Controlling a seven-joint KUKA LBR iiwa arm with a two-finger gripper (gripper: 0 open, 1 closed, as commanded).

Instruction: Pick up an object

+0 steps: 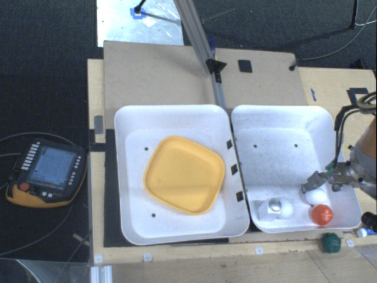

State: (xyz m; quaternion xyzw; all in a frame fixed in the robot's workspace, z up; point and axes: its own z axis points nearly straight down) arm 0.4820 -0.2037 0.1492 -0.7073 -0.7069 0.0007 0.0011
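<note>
While the gripper [315, 183] hovers low in the right white bin [277, 140], I cannot tell its state. A small white ball [316, 197] lies just beneath, beside a round orange-red ball [321, 214]; next comes a straight descent.

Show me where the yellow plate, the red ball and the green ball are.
yellow plate [184, 174], camera view, middle of its flat face, in the left bin.
red ball [321, 215], camera view, top of the ball, near the right bin's front corner.
green ball [331, 243], camera view, centre of the ball, on the bench outside the bins.
</note>
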